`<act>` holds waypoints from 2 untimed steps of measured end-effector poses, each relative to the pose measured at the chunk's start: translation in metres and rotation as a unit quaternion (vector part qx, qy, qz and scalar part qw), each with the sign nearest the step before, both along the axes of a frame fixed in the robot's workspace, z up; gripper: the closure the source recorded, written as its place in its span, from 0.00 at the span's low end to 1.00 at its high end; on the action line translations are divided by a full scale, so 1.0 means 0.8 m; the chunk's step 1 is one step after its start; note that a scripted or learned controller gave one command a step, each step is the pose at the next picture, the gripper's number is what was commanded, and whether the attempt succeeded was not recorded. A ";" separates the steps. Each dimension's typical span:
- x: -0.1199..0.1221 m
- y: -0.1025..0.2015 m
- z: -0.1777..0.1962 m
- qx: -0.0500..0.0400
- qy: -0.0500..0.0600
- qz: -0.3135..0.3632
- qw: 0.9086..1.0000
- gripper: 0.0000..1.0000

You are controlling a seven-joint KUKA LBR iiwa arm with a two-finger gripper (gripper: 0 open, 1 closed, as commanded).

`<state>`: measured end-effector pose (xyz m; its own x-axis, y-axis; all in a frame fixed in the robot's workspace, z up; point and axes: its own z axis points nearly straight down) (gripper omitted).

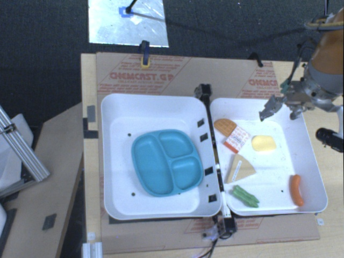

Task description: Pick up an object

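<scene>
White bin [309, 160], hand [281, 108] spread and unladen above its rear rim: best lowered squarely over yellow block [263, 143], then closed.

Floor [43, 31]: dark speckled carpet, covers the upper part of the view and runs down the left side. A shiny metal sheet [128, 15] lies flat on it at top centre, with a blue tape patch [124, 11] and a thin dark rod crossing it. Desk [90, 69]: light wood, overlaid by a cardboard sheet [161, 74] with red print. Yellow clamp [145, 58] on the sheet's far edge. Aluminium extrusion [21, 147] slants in at left, over a lower tan surface [54, 187]. Lighting even and diffuse.
</scene>
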<state>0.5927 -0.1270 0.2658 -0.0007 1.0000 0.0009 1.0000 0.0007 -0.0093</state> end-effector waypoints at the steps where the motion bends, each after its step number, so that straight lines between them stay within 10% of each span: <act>1: 0.002 0.000 0.008 -0.001 -0.005 0.001 1.000 0.00; 2: 0.001 0.008 -0.047 0.000 -0.004 0.001 1.000 0.00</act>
